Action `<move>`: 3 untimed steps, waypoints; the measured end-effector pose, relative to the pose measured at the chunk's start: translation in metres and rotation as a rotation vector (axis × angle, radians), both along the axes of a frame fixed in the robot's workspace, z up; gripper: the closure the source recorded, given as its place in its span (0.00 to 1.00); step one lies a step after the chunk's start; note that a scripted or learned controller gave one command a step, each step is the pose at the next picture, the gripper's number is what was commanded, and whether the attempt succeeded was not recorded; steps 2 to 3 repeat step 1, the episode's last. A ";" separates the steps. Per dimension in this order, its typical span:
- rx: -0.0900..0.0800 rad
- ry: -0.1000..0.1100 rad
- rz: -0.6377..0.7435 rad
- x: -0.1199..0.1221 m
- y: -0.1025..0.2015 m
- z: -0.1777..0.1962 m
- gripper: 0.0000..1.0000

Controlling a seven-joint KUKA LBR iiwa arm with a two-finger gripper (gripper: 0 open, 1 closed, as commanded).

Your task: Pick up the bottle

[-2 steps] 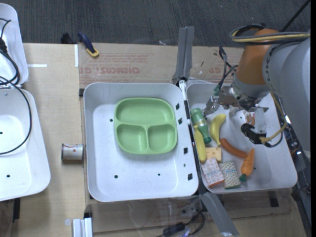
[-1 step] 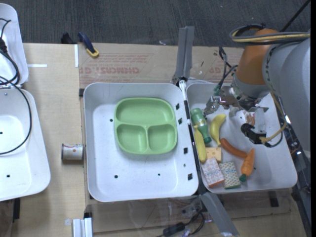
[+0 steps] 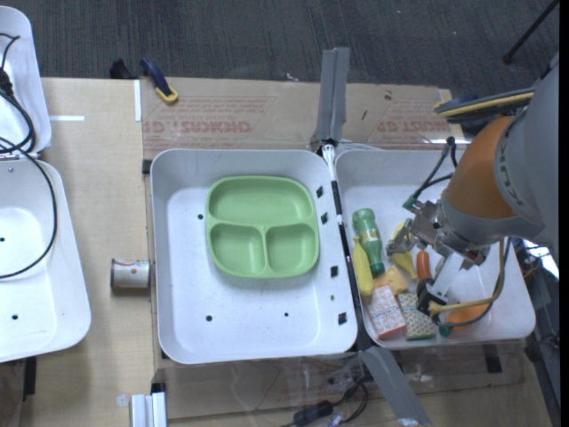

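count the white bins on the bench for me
2 white bins, side by side: the left bin holds a green divided plate; the right bin holds the green bottle and other small items, partly covered by the arm.

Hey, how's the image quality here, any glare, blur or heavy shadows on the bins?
Camera view: lighting is even and soft, with faint shadows under the green divided plate. No strong glare on the left bin. The green bottle is a bit soft, and the small items around the hand are too blurred to name. The right bin is partly hidden by the arm.
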State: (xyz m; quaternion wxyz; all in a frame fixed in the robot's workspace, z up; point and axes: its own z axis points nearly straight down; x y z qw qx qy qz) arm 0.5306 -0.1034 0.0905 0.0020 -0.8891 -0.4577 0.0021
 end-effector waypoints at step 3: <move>-0.004 -0.002 -0.203 0.038 0.077 0.100 0.00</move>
